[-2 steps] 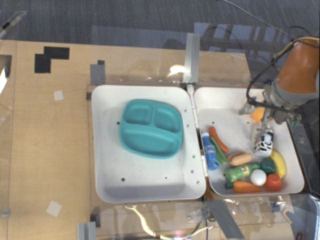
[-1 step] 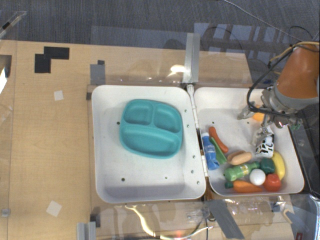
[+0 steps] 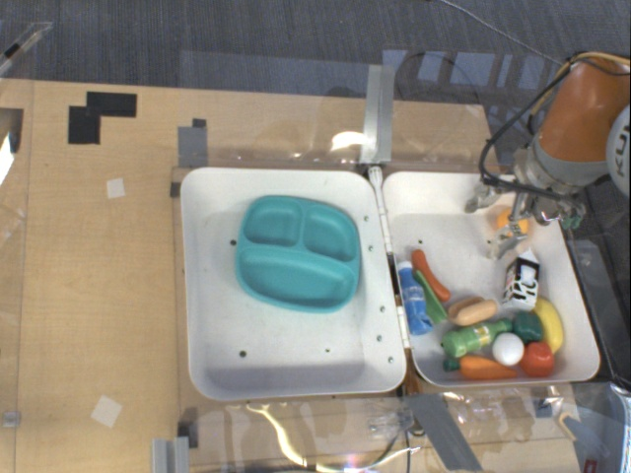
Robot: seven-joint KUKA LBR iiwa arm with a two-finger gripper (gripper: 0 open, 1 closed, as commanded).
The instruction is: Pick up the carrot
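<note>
no text, label or number is clear enough to read.

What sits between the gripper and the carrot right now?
In the camera view, bare white bin floor separates the gripper from the carrot.

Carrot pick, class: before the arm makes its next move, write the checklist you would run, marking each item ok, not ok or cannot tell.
1. Carrot located: ok. The carrot lies at the near end of the right bin.
2. Carrot free of neighbours: not ok. A white ball and a green toy crowd against it.
3. Tool over the carrot: not ok. The tool is at the bin's far end, apart from the pile.
4. Tool carrying nothing: cannot tell.
5. No lookalike: not ok. A red-orange stick lies nearby.
</note>
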